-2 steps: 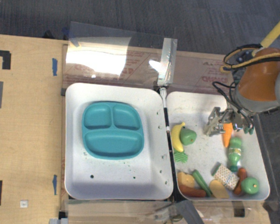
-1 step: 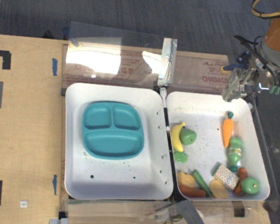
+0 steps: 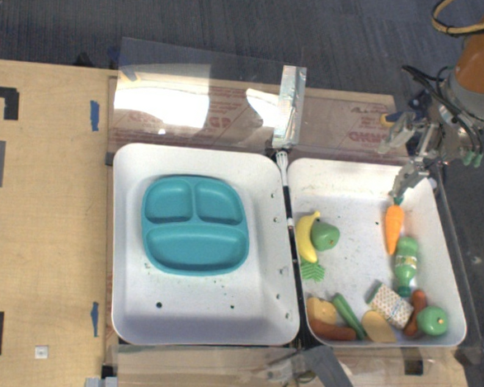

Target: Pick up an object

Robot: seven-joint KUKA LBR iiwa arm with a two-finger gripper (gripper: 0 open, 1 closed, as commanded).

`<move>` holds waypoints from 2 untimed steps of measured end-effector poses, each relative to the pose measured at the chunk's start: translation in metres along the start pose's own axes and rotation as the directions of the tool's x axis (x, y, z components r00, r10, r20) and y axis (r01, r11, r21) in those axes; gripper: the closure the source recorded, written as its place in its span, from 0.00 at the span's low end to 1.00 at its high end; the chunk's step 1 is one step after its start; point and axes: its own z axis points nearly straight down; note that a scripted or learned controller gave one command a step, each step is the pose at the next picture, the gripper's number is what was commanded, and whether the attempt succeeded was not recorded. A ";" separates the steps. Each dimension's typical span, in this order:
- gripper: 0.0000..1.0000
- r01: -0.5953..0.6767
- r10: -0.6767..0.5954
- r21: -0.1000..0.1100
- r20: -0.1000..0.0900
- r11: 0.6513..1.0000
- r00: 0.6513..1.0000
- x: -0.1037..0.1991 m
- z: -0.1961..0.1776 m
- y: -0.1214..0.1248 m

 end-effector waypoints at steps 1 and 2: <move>0.00 -0.061 0.061 -0.001 -0.012 0.998 0.998 0.025 0.095 -0.053; 0.00 -0.073 0.073 0.002 0.003 0.997 0.997 0.022 0.154 -0.056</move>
